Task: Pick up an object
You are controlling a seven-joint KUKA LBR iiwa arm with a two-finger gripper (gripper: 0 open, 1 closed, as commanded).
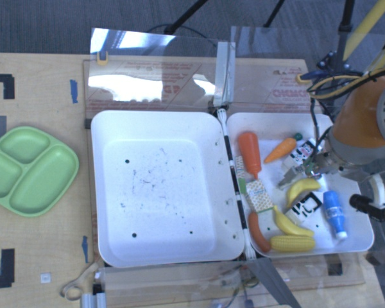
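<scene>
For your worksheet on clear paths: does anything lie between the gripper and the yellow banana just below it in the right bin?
Nothing visible does. The gripper hangs directly above the banana in the right bin, with no object between them.

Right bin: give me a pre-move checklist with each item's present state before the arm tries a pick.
1. Objects present in the right bin: ok; banana, corn cob, blue bottle, carrot and orange cylinder lie there.
2. Gripper over the right bin: ok, near the banana's upper end.
3. Finger opening: cannot tell.
4. Object held between the fingers: cannot tell.
5. Room around the banana: not ok; a black-and-white block and a second banana crowd it.
6. Green divided plate outside the bins: ok, on the bench at far left.
</scene>
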